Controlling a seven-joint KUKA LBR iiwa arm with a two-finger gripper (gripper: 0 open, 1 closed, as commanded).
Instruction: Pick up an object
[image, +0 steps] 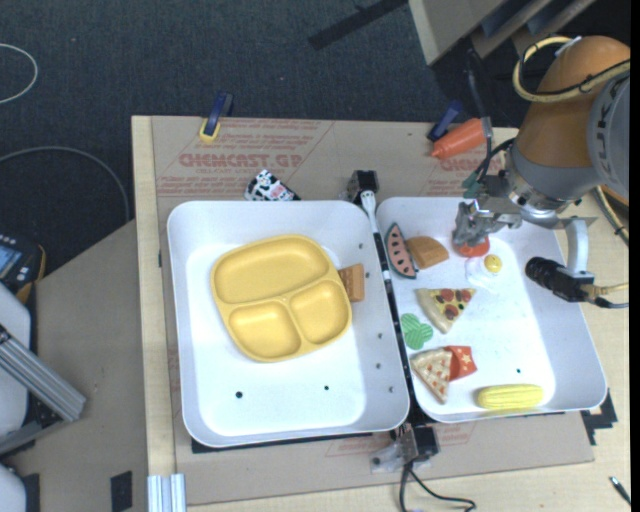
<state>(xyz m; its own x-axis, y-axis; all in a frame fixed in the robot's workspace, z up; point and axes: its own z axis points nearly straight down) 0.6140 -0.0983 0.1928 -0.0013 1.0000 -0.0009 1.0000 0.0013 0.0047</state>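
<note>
My gripper (471, 238) hangs low over the back of the right bin (560, 345). A small red thing (477, 249) peeks out right under its tip; whether it is gripped I cannot tell. A fried egg toy (491, 265) lies just to the right of that. To the left are a brown bread piece (428, 251) and a watermelon slice (401, 251). Further forward lie a pizza slice (447, 305), a green piece (413, 329), a second pizza slice (433, 372) with a red piece (461, 361) beside it, and a yellow corn cob (511, 397).
The left bin (290, 400) holds a yellow divided plate (281, 296) with a small brown block (352, 283) at its right edge. On the bench behind the bins lie an orange carrot toy (458, 140), a black-and-white piece (269, 186) and a blue-yellow clip (213, 119).
</note>
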